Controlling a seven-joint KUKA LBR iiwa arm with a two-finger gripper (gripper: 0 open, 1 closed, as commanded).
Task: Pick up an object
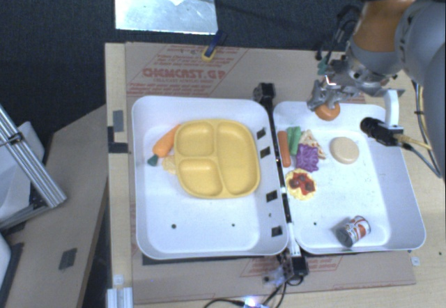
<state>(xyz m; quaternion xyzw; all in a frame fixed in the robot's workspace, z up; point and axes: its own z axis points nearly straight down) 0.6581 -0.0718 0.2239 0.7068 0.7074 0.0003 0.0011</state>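
The grey arm [418, 28] reaches in over the far edge of the right bin [404, 195], and its jaws hang above that bin's far left corner. A small round orange object [327, 112] sits directly under the jaws, touching or almost touching their tips. I cannot tell whether the jaws are spread or pressed together, nor whether they pinch the orange object or only stand over it.

Nearer the camera than the jaws and slightly to their left in the view lies a cluster of toy food: a green piece [295, 138] beside an orange-red stick [284, 148], both lying lengthwise along the bin's left wall, with a purple piece [308, 158] just beside them. Further toward the camera from the jaws is a red-and-yellow piece [302, 184]. A pale round disc [344, 150] lies close to the jaws, a little to their right and nearer the camera. A small can [353, 230] lies on its side well apart from the jaws, near the bin's front edge.

Well to the left of the jaws, the left bin [209, 237] holds a yellow divided plate [212, 159], with a carrot [165, 141] touching its left rim. Both bins rest on the desk [188, 70].
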